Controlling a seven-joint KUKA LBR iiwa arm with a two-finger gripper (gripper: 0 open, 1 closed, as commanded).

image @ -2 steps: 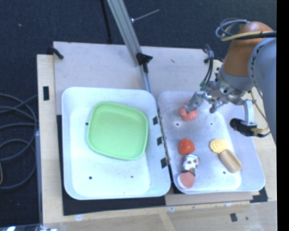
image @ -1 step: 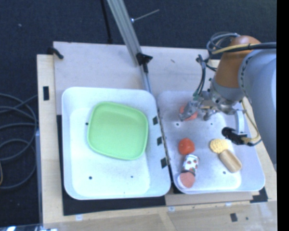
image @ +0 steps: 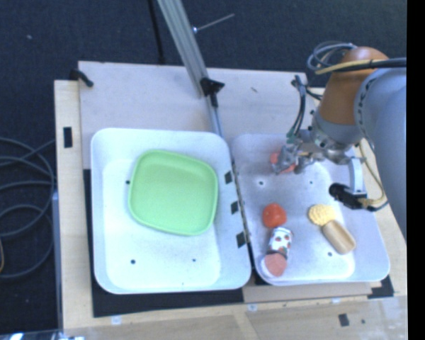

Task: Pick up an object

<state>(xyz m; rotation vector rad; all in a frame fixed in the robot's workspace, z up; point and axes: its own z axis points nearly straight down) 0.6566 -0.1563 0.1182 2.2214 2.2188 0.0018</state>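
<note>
**Arm low over the right bin, something red-orange at its tip**

From where I stand, the grey arm (image: 379, 112) comes in from the right, its orange band (image: 347, 91) bright above the wrist, and the gripper (image: 289, 160) sits low over the far left part of the right bin (image: 368, 261). At its tip there is a small red-orange object (image: 278, 160), right against the fingers. I cannot tell whether the fingers are spread or pressed together, nor whether that object is really caught between them or just lies under them on the bin floor.

The remaining pieces lie toward the near side of that same bin. A round red tomato-like piece (image: 273, 214) sits near the bin's left wall. Just below it is a small white item with dark and red markings (image: 280, 241), and touching that, at the near edge, a pinkish-red round piece (image: 275, 264). Well to their right, a yellow piece (image: 321, 213) rests against a tan cylinder (image: 338, 236) that slants toward the near right corner.

The left bin (image: 113, 261) holds a light green square plate (image: 173, 192), lying flat. A metal pole (image: 188, 41) slants up from between the bins.
</note>
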